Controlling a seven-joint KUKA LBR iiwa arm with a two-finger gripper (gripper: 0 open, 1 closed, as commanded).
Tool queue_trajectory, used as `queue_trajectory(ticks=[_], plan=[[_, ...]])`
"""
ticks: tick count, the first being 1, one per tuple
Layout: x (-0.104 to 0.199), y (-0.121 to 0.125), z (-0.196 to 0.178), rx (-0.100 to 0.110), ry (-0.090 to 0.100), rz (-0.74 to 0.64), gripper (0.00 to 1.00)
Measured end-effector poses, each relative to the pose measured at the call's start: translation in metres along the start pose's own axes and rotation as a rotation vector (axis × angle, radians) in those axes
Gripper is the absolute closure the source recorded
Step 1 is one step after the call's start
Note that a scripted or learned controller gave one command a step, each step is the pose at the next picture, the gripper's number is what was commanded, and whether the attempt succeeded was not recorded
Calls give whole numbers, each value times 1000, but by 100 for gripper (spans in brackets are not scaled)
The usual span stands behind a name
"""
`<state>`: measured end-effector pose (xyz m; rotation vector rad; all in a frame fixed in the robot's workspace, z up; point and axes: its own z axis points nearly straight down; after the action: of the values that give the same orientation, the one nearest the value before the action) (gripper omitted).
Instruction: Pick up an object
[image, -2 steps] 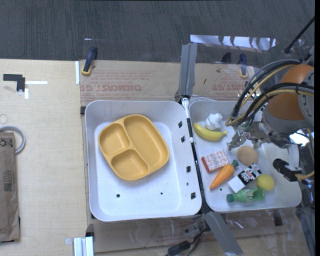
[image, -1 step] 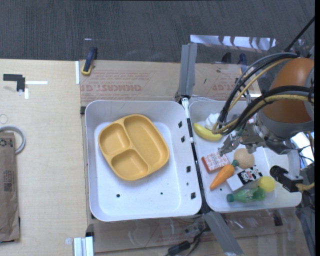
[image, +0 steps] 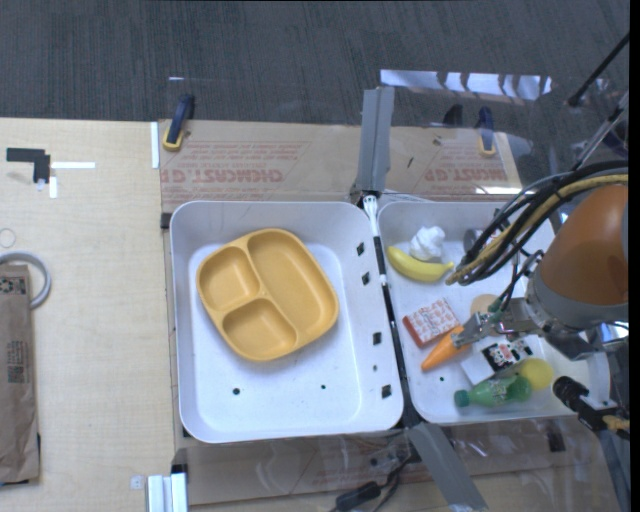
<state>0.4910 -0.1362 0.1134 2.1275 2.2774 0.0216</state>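
Gripper (image: 480, 328) hovers just right of the carrot (image: 441, 351), jaw state unclear; behind the bins, cardboard (image: 240, 160) apparently reads "CHEMCAST".

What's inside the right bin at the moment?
The right bin holds a banana, a white crumpled item, a red-and-white box, a carrot and a green bottle. The arm covers the bin's right part.

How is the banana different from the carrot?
The banana is yellow and curved; the carrot is orange, straight and pointed. The banana lies near the far side of the right bin, beside a white object; the carrot lies nearer the middle, beside a red-and-white packet. Both share one bin.
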Motion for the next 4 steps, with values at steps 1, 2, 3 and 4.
queue_trajectory(ticks=[1,2,3,4], plan=[[35,16,19,21,10,-131,0],[46,19,-77,30,5,183,0],[18,29,23,30,5,175,0],[17,28,15,33,4,177,100]])
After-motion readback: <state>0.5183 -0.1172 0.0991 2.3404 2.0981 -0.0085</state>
